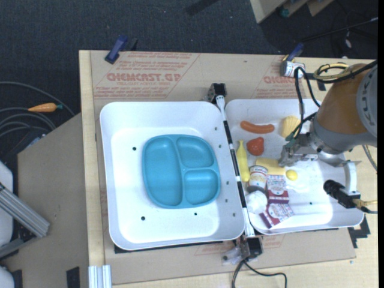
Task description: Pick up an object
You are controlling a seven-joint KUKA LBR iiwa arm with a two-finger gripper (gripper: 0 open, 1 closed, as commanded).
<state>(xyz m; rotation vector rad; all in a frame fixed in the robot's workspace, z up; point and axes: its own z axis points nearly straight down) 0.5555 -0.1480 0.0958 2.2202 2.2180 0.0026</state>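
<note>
Bench [156, 77], brown board with red lettering, carries two shallow white bins side by side. Left bin [120, 137] holds a blue divided plate [180, 170], three compartments, nothing in them. Right bin [312, 212] holds the loose clutter. Arm [345, 110], grey with orange band, reaches in from the right and hangs over the right bin's upper middle. Gripper [294, 152] low over the bin floor, just beside the clutter; whether it is wide or narrow cannot be told from this angle, and nothing is seen in its grasp. Objects, in rough order of size: banana [241, 158] along the bin's left wall; red-and-white packet [277, 200] toward the near edge; sausage [258, 126] toward the far edge; small jar [258, 176]; tomato-like red piece [256, 144]; pale yellow piece [290, 125] near the wrist; small yellow ball [291, 174] just below the gripper. Judgement: approach stage only. No object looks lifted; grasp and lift remain.
</note>
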